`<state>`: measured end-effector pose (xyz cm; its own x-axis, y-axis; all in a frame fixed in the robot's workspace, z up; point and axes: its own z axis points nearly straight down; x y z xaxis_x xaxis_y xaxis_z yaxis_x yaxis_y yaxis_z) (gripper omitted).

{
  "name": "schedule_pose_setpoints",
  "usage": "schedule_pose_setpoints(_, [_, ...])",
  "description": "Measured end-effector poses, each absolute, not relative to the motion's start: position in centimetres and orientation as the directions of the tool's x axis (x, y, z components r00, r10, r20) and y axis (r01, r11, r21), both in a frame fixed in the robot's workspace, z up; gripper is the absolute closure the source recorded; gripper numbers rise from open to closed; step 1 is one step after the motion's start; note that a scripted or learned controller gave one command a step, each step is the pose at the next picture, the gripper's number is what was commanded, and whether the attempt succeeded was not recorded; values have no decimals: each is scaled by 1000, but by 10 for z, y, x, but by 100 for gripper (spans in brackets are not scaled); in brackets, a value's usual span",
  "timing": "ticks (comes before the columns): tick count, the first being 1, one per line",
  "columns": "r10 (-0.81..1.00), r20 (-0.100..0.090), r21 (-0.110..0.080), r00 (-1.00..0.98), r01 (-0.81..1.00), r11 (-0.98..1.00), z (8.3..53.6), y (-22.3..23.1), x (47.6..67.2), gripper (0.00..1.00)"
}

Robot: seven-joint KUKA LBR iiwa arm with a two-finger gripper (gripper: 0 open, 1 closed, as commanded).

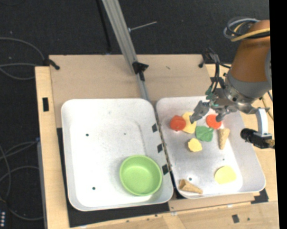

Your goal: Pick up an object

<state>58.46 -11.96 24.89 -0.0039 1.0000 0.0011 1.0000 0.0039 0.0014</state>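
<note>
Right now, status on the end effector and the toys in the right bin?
End effector open, above right bin. Nothing held. Red piece beside one finger; green piece, red ball crowd close.

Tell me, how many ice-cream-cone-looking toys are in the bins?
2. One cone lies at the right bin's front edge; the other cone stands by the gripper. More may be hidden under it.
</note>
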Motion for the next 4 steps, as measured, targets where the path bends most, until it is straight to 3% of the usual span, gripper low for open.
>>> schedule_pose_setpoints(1, [1000, 1, 2, -3, 1000, 3, 249, -120, 585, 0])
schedule_pose_setpoints(4, [1000, -3, -5, 2, 1000, -2, 107, -139, 581, 0])
